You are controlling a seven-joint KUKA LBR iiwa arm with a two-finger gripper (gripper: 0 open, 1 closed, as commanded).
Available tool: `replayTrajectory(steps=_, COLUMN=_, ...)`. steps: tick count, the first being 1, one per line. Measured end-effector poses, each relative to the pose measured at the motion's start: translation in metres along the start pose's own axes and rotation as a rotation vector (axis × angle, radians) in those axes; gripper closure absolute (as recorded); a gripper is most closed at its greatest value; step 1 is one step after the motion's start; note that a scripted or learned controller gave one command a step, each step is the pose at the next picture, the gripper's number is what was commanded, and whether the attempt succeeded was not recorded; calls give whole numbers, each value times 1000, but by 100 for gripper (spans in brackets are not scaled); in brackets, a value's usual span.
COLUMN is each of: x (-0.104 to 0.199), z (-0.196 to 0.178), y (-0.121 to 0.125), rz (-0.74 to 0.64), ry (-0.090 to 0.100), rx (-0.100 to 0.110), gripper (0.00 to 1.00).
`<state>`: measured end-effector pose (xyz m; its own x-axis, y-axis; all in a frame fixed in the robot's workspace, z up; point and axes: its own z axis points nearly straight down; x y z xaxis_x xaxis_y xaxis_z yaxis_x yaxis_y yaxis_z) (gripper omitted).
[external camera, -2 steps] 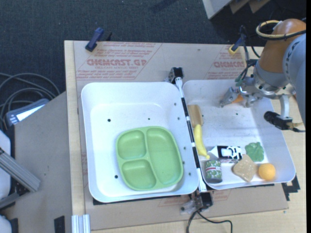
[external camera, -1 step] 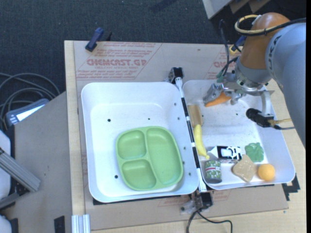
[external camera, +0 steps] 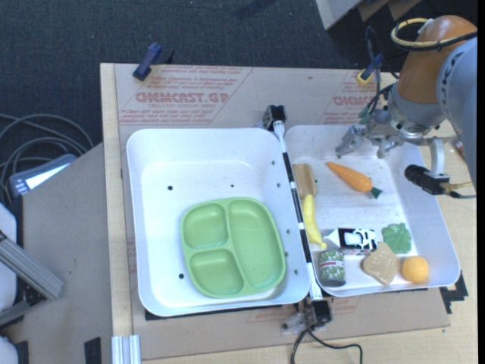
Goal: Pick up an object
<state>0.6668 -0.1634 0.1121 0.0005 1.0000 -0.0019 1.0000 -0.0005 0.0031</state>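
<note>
Approach stage: the tool (external camera: pixel 369 140) hangs over the right bin's (external camera: pixel 443 237) far end, seemingly spread and empty, with the carrot (external camera: pixel 350 176) lying just near of it; descent and closing remain.

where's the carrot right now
The orange carrot with a green top lies in the right-hand white bin, in its upper half, just below the tool and to the right of the yellow banana.
</note>
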Motion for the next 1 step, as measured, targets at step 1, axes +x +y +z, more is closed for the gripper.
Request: replayTrajectory(steps=1, x=29, z=28, y=-34, rz=-1, ry=3, rx=4, gripper=0)
